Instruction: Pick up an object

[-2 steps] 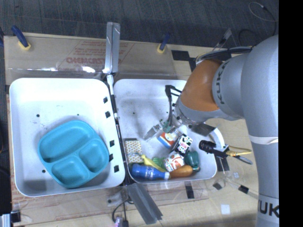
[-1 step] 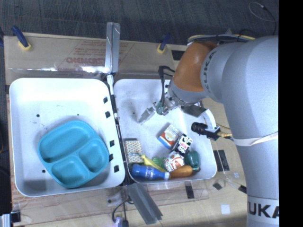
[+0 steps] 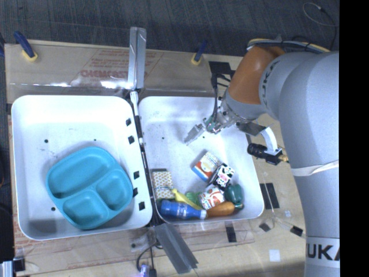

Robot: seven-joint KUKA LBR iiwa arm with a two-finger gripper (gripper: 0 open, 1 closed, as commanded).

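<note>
Looking down from the one camera view at two white bins side by side on the counter. Holding a blue divided tray [image 3: 89, 187] in the left bin [image 3: 23, 111]. Crowding a small heap of objects into the near end of the right bin [image 3: 155, 105]: a dark blue bottle [image 3: 180, 211] lying on its side along the near wall, an orange carrot-shaped piece [image 3: 222, 210] just beside it, a small orange and white box [image 3: 206, 166] a little farther back, a black and white patterned piece [image 3: 223, 176] touching the heap, a checked sachet [image 3: 162, 181] near the dividing wall.

Judging the box as light, stiff and flat-faced, probably the easiest to take across its narrow sides; expecting the bottle to be smooth and prone to rolling or slipping, best taken across the middle of its body.

Reaching in from the right, hovering the gripper [image 3: 202, 130] over the bare far-middle floor of the right bin, apart from the heap. Showing the fingers [image 3: 194, 133] slanting down to the left with nothing between them; too small and blurred to tell how wide they are standing.
</note>
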